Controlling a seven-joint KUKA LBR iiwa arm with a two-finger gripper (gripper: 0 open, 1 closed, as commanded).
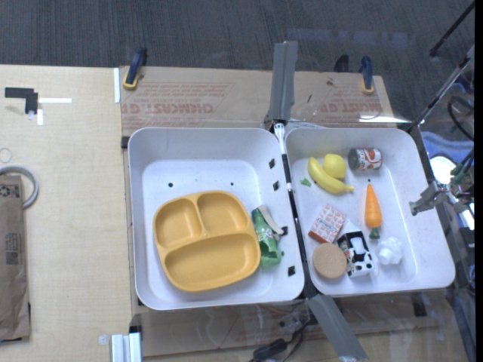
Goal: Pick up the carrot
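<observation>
We find the carrot (372, 206) lying in the right bin (411, 153), its orange body running roughly top to bottom of the view with the green stub at its lower end, clear of the bin's walls. Just beside it to the left lie a banana (329, 179) and a lemon (335, 164), touching one another; a small can (365, 158) lies on its side above the carrot. Below we note a red-and-white packet (327, 224), a round tan disc (329, 262), a black-and-white item (356, 252) and a white crumpled piece (389, 253). The left bin (143, 164) carries a yellow divided plate (207, 239), with a green packet (266, 236) touching its right rim. The gripper (436, 196) sits at the right bin's right edge, apart from the carrot; we cannot tell how it is set. Both bins rest on the counter (60, 202).
</observation>
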